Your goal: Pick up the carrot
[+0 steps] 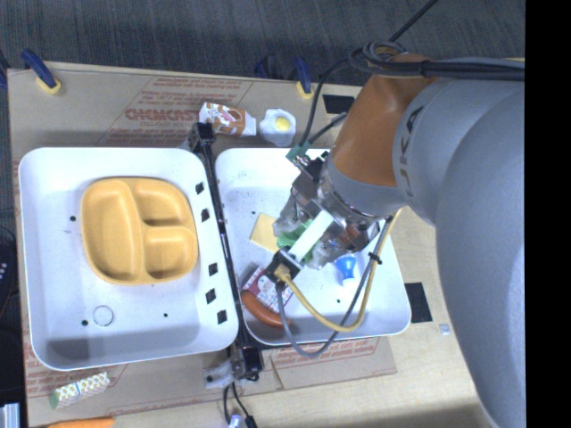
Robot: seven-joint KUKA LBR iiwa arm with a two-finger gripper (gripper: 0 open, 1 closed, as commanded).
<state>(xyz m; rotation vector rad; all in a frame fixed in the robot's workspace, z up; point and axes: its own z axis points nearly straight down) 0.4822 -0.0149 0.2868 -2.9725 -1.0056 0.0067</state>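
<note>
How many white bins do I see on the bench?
2. The left bin holds a yellow divided tray. The right bin lies beside it, partly covered by the arm.

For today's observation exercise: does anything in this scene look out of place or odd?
Yes. Several items lie outside the bins on the bench: a small carton and a yellow-centred item behind the right bin, and a wrapped packet in front of the left bin.

tool (pixel 299 239) fingers: hidden | orange item (pixel 80 423): cut by bottom edge
</note>
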